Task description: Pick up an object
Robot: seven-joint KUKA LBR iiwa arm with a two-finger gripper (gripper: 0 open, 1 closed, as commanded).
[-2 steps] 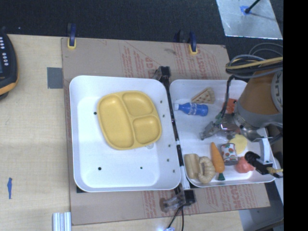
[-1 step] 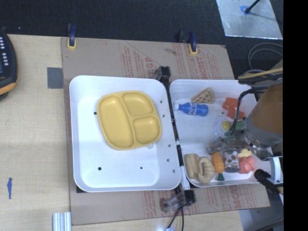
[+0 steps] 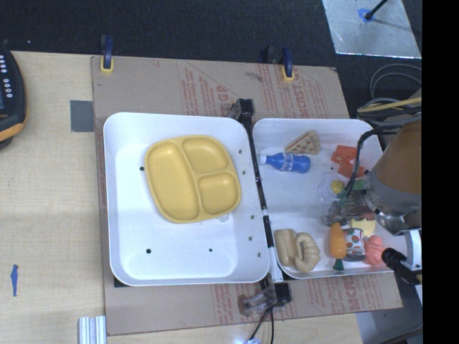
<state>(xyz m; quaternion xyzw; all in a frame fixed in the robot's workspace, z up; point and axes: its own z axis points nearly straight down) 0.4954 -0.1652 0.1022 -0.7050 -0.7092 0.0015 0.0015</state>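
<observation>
The gripper (image 3: 349, 208) hangs low in the right bin (image 3: 287, 131), its state unclear. Crowding it: carrot (image 3: 336, 241), pretzel (image 3: 297, 249), bottle (image 3: 287, 163), cracker (image 3: 304, 143). A yellow tray (image 3: 192, 177) fills the left bin (image 3: 129, 256).

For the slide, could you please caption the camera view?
KUKA arm reaching into the right bin of toy foods; a yellow divided plate lies in the left bin.

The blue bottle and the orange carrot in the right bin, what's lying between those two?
In the camera view, mostly bare white bin floor separates the blue bottle from the carrot. A small clear item with a yellow spot sits just right of that line.
</observation>
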